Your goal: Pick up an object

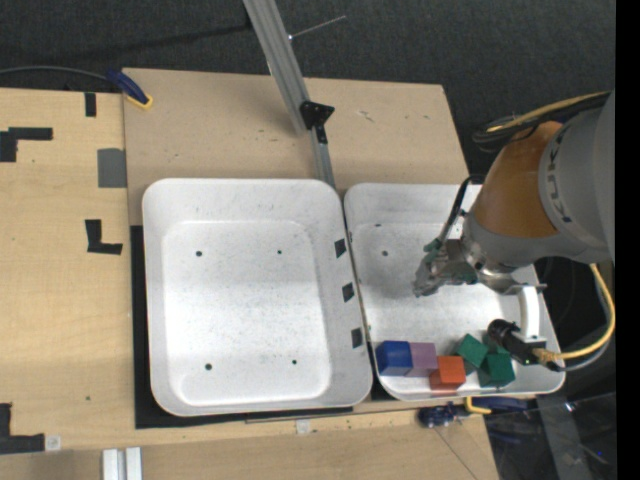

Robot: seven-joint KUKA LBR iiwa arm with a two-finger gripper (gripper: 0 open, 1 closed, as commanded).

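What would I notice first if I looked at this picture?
Probably the big grey robot arm with its orange band reaching in from the right, its claw hanging over the right white bin. Next, the bright little blocks huddled along that bin's near edge: a blue cube, a pale purple block, an orange cube and two green blocks.

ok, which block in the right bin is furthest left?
The blue block, at the left end of the cluster along the right bin's near edge; the purple block sits just right of it.
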